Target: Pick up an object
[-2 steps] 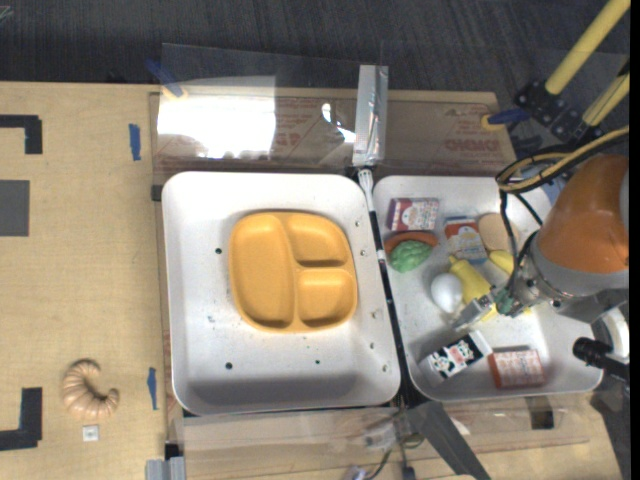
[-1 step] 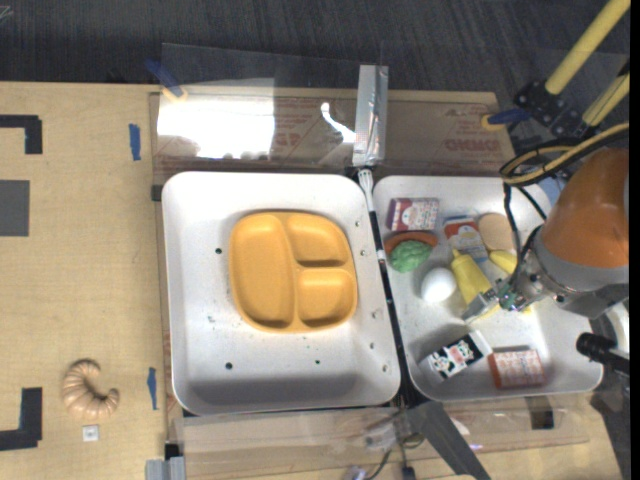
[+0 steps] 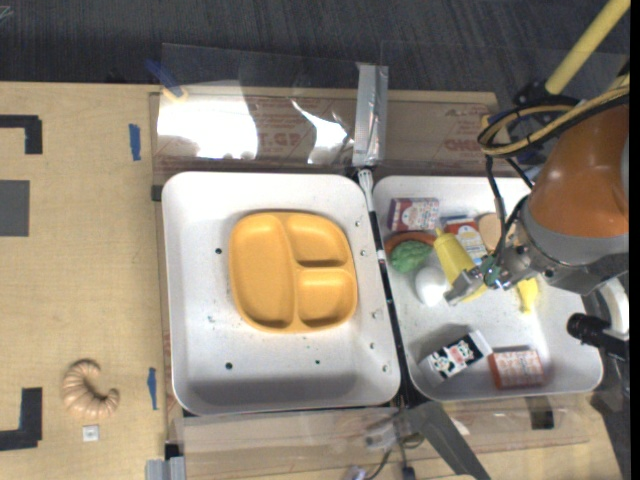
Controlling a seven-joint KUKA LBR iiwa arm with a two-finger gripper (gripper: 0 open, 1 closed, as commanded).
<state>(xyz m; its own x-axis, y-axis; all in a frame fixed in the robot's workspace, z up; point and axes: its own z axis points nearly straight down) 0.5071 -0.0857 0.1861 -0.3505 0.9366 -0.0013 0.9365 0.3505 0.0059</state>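
Note:
The right bin (image 3: 570, 368) holds several small objects. Among them are a yellow bottle (image 3: 450, 251), a green lump (image 3: 408, 257) by a red rim (image 3: 402, 238), a white piece (image 3: 430, 288) and a red-and-white packet (image 3: 413, 213). Nearer the front lie a black-and-white carton (image 3: 458, 356) and a pinkish-red box (image 3: 517, 367). My gripper (image 3: 472, 285) hangs low over the bin's middle, just right of the yellow bottle and the white piece. A yellow piece (image 3: 527, 294) shows just right of it. The arm's orange band (image 3: 590, 183) covers the bin's far right.
The left bin (image 3: 190, 268) carries a yellow divided plate (image 3: 292, 270). A tan croissant-shaped toy (image 3: 90, 388) lies on the bench at the far left, outside both bins. Cables (image 3: 520, 123) and a yellow pole (image 3: 592, 36) run above the right bin.

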